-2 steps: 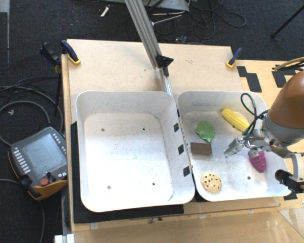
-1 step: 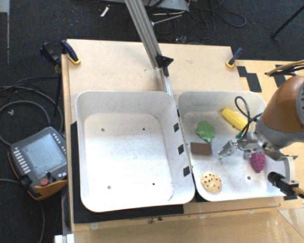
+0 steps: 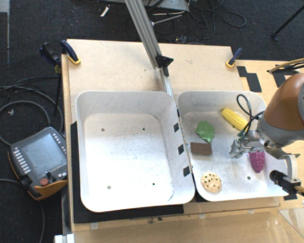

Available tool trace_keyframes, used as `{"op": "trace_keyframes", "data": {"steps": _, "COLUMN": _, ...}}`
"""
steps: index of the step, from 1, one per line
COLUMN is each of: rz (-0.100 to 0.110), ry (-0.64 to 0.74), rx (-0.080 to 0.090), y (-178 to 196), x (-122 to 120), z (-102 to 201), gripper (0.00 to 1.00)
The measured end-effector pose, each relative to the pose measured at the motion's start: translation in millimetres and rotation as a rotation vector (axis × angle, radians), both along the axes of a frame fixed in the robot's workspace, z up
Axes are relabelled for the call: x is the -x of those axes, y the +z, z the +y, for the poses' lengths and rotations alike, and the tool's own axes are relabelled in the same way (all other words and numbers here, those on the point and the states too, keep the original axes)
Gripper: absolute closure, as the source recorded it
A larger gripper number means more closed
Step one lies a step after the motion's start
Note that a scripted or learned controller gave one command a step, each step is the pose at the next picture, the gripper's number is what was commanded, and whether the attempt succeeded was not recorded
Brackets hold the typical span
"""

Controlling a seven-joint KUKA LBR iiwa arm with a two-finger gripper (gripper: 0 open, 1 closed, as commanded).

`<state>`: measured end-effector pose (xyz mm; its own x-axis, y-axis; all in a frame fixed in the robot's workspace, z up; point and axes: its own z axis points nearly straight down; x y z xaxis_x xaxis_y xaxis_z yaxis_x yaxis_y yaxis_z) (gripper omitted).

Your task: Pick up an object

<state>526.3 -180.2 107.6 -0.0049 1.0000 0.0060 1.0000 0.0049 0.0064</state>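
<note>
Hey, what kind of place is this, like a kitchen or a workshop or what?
Most likely a robotics lab, not a kitchen. A robot arm reaches over two white bins on a wooden bench, a teach pendant lies on the dark floor, and the corn and cookie look like toy food.

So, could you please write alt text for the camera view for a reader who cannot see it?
A grey-and-orange robot arm's gripper hangs over the right bin, which holds a corn cob, green leaf, brown block, cookie and purple toy. A second white bin sits beside it.
</note>
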Motion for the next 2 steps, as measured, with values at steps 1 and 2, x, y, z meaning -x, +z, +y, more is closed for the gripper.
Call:
{"op": "trace_keyframes", "data": {"steps": 1, "rz": 0.0, "ry": -0.003, "rx": 0.009, "y": 60.8, "x": -3.5, "z": -7.3, "gripper": 1.0}}
{"op": "trace_keyframes", "data": {"steps": 2, "rz": -0.001, "ry": -0.002, "rx": 0.009, "y": 118.1, "x": 4.0, "z": -8.0, "gripper": 1.0}}
